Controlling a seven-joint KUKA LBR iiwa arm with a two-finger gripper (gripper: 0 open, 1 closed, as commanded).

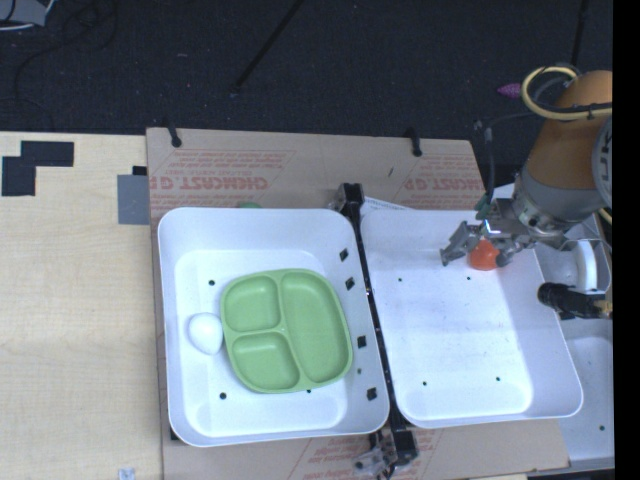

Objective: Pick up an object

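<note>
In the left bin, nearest the camera, a green divided plate has a white egg touching its left edge. Beyond it in the right bin, the gripper hangs spread around a small orange object; lifting seemingly remains

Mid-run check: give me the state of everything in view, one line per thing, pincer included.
Pincer: low over the right bin's far right corner, around a small orange object; grip not confirmable.
Orange object: in the right bin, at the pincer tips.
Green divided plate: flat in the left bin, right way up.
White egg-like ball: in the left bin, against the plate's left edge.
Left bin: holds plate and ball.
Right bin: holds the orange object.
</note>
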